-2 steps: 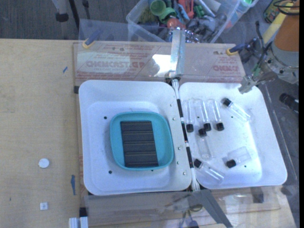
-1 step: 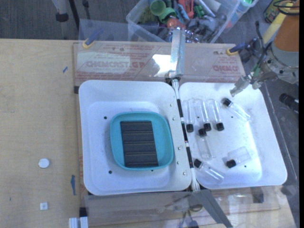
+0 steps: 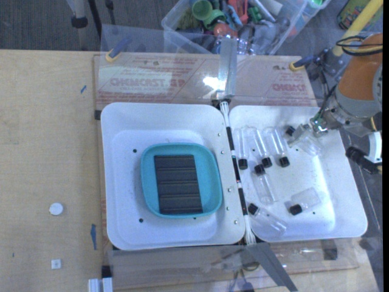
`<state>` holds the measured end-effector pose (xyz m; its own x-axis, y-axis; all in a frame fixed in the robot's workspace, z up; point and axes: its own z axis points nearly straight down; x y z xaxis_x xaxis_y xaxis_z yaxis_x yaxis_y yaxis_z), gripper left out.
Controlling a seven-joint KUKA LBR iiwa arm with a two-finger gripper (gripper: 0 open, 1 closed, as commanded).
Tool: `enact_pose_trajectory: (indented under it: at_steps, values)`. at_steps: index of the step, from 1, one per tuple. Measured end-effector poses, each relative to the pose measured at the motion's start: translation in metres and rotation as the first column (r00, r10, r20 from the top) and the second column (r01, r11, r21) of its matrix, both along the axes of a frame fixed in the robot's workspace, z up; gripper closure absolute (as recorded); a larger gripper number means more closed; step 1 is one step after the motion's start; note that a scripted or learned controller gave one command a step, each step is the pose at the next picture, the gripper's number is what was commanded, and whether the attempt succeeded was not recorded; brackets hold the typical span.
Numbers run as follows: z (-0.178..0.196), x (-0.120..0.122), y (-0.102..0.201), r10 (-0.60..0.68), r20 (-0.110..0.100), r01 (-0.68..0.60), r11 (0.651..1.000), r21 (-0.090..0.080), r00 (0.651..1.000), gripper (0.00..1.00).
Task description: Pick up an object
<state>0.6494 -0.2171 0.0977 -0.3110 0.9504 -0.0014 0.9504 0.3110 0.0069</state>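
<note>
Whether the jaws stood apart or together could not be told, since the gripper (image 3: 317,124) was small and partly lost in glare at the upper right corner of the right bin (image 3: 346,221). It hung over the bin's rim there, below the arm's orange band (image 3: 358,78).

Several clear vials with black caps lay scattered in that bin. The nearest vial (image 3: 298,134) lay just beside the gripper, down and to the left of it in the camera view, its long axis slanting from upper left to lower right, black cap at the upper left end. It looked close enough that it may have been touching the tool, though nothing showed it held. Other vials (image 3: 262,154) lay further left, their long axes running roughly up and down the view.

The left bin (image 3: 115,163) carried a teal tray (image 3: 149,181) with a dark ridged insert (image 3: 177,184), well apart from the gripper.

A short move down and left would likely be needed, with the jaws turned across the vial's slant.
</note>
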Motion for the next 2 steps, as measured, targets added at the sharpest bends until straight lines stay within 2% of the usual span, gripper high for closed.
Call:
enact_pose_trajectory:
  at_steps: [1, 2]
  values:
    - [-0.011, 0.008, 0.04, -0.035, -0.004, 0.035, 0.999, -0.001, 0.999, 0.0]
    - [0.025, -0.043, -0.007, -0.035, -0.005, 0.035, 0.999, -0.001, 0.999, 0.0]
